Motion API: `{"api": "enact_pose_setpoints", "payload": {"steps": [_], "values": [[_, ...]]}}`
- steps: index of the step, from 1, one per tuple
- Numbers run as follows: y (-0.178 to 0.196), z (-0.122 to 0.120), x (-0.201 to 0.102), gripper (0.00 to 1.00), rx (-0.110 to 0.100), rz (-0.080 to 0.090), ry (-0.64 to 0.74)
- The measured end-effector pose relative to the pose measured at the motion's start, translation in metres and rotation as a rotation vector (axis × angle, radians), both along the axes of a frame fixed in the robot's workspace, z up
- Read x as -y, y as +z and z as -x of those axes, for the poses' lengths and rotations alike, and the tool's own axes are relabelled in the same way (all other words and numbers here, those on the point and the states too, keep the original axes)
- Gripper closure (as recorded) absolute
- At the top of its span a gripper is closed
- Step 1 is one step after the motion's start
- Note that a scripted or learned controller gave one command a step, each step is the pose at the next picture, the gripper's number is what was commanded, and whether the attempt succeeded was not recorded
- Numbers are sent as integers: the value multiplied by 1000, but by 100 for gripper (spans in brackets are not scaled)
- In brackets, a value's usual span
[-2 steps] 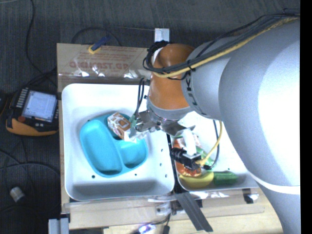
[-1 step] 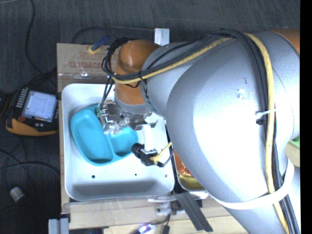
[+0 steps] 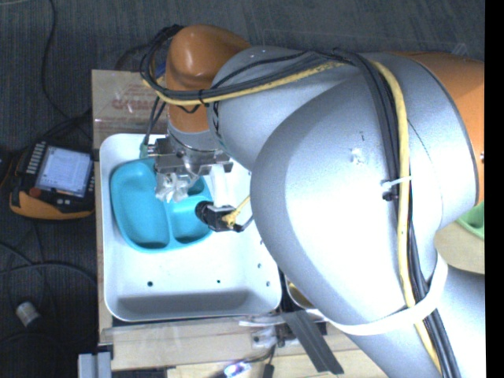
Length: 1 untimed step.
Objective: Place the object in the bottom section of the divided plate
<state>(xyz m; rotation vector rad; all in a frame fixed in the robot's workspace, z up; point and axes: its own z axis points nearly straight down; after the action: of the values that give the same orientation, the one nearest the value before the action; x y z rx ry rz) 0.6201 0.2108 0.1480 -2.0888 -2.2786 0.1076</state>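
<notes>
You are looking down on the grey arm (image 3: 346, 187) as it is reaching in from the right and covering most of the bench. Its gripper (image 3: 175, 186) is hanging over the blue divided plate (image 3: 142, 207), which is lying in the white bin (image 3: 189, 290), toward the bin's upper left. You cannot tell from here what the gripper is doing, nor which object it is meant to place. A handheld controller (image 3: 51, 179) is resting on the floor at left.
</notes>
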Motion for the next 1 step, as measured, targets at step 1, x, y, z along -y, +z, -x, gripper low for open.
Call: {"api": "enact_pose_setpoints", "payload": {"steps": [1], "values": [[14, -16, -2, 0, 76, -16, 1]]}}
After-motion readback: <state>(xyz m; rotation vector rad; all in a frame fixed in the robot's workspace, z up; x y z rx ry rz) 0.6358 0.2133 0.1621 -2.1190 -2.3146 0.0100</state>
